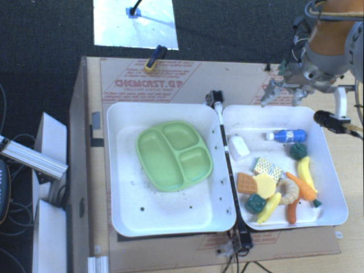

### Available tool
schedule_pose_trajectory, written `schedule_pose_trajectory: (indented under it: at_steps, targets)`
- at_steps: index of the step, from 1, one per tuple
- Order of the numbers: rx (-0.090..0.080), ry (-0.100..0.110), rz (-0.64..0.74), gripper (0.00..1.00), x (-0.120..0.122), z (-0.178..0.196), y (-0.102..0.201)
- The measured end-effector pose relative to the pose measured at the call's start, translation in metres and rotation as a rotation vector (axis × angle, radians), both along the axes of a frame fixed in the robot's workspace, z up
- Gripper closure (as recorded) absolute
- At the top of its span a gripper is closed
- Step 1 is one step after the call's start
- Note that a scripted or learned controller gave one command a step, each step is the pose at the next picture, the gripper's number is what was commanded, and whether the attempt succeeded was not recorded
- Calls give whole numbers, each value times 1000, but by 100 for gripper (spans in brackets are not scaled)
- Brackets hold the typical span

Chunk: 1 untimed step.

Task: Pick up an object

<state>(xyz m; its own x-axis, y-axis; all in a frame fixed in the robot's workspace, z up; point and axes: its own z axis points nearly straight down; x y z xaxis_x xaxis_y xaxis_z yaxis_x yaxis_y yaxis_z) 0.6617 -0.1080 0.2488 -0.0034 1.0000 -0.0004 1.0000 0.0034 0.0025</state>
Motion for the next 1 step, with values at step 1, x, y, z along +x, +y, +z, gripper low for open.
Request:
schedule_pose_trajectory:
  at_steps: [1]
  targets:
    - [1,6,-3,0,6,-128,-34]
